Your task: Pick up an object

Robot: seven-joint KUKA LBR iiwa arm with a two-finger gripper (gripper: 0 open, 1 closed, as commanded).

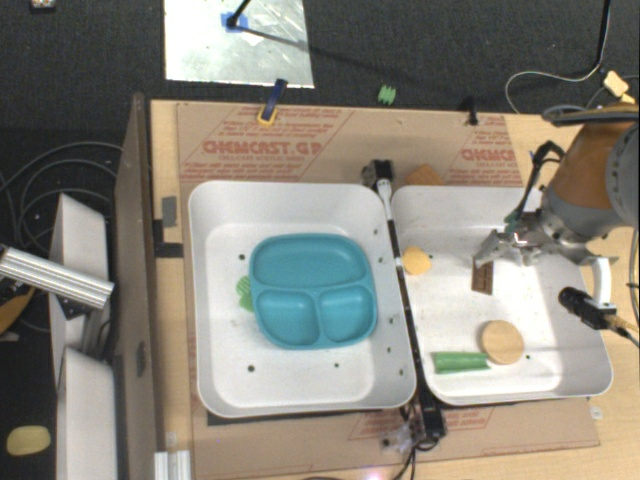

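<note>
While the arm [590, 183] reaches in from the right over the right bin [575, 368], its gripper [486, 268] hangs low above that bin's middle, fingers pointing toward the divider between the bins. A small dark brown block [483, 279] sits at the fingertips; cannot tell from this angle how wide the fingers stand, or whether they pinch the block or only touch it. Left bin [215, 298] carries a blue sectioned plate [313, 290], with a scrap of green [243, 290] poking out from under its left edge. Right bin, loose items: round tan disc [502, 342] toward the near wall, green stick [460, 363] lying flat just left of the disc, small yellow round piece [416, 262] close beside the divider, well apart from the gripper.
</note>
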